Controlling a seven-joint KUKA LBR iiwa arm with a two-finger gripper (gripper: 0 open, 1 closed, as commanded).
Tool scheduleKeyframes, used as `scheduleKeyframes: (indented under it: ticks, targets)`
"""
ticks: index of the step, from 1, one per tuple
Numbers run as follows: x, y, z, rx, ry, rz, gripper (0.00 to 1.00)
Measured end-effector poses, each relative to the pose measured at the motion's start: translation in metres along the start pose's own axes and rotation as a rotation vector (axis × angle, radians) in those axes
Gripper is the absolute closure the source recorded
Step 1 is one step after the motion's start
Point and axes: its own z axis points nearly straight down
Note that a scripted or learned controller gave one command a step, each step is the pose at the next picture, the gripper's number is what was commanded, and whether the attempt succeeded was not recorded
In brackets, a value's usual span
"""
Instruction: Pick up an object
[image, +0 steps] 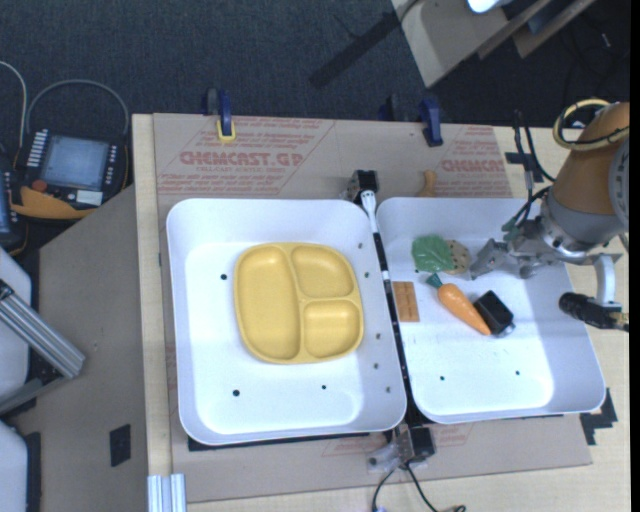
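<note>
White plastic makes up both shallow bins on the brown cardboard-topped bench (300, 145), and they sit side by side, their inner rims touching down the middle. My arm (590, 190) comes in from the right, grey with its orange part above the wrist, over the far right corner of the right bin (480, 400). My gripper (500, 258) is low over that bin, pointing toward its middle, and from this slant I cannot tell whether my fingers are spread or closed; nothing is plainly seen between them

Just beside my gripper, toward the bin's left, lies a green leafy toy (432, 252) with a tan speckled piece (458, 258) touching its right edge. Near below those, an orange carrot (464, 307) lies tilted, its thin end up toward the green toy and its thick end touching a small black block (494, 312). A flat orange-brown card (404, 301) lies near the bin's left wall, left of the carrot and apart from it

The left bin (200, 380) holds a yellow divided plate (298, 301) near its middle, with one long compartment on the left and two smaller ones on the right

Two blue clamps (222, 112) grip the bench's far edge. Off the bench to the far left, a handheld screen unit (72, 160) rests on the dark floor
</note>
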Motion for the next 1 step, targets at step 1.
scheduleKeyframes:
  ticks: [1]
  targets:
    - [-0.0006, 0.0027, -0.0158, -0.010, -0.004, 0.000, 1.00]
